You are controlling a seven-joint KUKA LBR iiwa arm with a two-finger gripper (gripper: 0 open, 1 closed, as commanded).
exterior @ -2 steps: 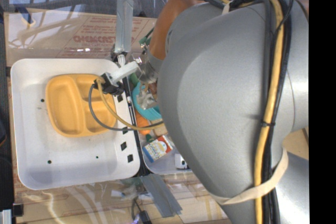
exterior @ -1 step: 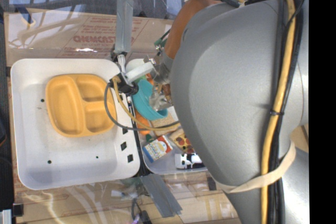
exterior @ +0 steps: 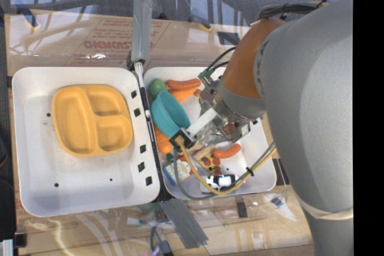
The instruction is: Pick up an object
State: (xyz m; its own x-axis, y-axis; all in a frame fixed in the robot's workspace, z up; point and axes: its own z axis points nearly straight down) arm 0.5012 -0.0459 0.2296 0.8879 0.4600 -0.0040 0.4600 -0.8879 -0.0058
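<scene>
My gripper (exterior: 221, 132) hangs low over the middle of the right bin (exterior: 264, 174), under the grey arm and its orange band. A teal bowl (exterior: 167, 113) lies tilted just left of it, against the bin's left wall. An orange carrot (exterior: 183, 86) and a green piece (exterior: 157, 87) rest at the bin's far end. An orange sausage-shaped toy (exterior: 227, 151) lies just below the gripper. Another orange piece (exterior: 163, 144) sits under the bowl's near edge. The arm hides the bin's right half.
The left bin (exterior: 36, 183) holds a yellow divided plate (exterior: 92, 119). At the right bin's near end lie a small blue-and-white packet (exterior: 170, 172) and a small black-and-white item (exterior: 222, 180). A divider wall (exterior: 147, 147) separates the bins.
</scene>
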